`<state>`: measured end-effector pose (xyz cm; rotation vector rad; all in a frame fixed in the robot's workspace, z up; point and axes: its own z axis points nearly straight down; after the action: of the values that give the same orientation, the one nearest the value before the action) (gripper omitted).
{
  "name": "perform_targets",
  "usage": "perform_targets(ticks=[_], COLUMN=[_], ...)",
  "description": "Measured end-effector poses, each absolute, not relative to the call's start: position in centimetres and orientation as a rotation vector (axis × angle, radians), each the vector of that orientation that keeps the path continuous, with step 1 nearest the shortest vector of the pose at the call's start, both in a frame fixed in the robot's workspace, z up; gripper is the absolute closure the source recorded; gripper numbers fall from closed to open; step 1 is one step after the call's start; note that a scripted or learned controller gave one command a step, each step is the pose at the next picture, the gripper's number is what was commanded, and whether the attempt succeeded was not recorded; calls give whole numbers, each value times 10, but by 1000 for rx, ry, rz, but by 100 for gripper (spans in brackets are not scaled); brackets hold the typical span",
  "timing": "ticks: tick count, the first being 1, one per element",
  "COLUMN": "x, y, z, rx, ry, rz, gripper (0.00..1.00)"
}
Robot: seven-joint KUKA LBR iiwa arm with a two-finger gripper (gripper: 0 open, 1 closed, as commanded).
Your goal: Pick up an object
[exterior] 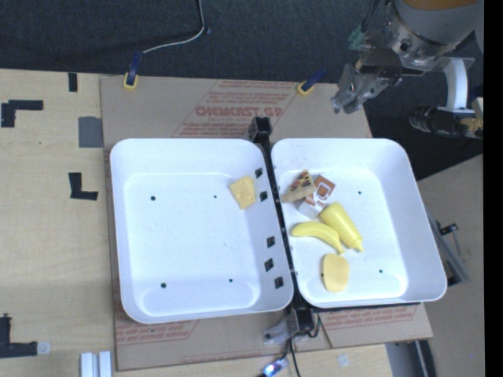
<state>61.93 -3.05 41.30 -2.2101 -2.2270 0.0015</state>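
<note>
gripper [351,99] hangs high beyond the right bin [409,210], holding nothing; finger state cannot be told. banana [317,233] lies mid-bin: descend centred, straddling its narrow width.

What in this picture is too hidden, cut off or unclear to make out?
- Gripper: its fingers are small and dark in the camera view, so whether they are open or shut is unclear.
- Arm: cut off by the top edge.
- Brown-and-white packet in the right bin: its printing is too small to read.
- Cable: runs out of the top edge.
</note>
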Motion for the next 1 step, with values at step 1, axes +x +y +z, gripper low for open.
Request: perform_targets(ticks=[1], x=[579], y=[42], z=[389], rx=[-2211], ry=[-2226], rz=[5], gripper=[100])
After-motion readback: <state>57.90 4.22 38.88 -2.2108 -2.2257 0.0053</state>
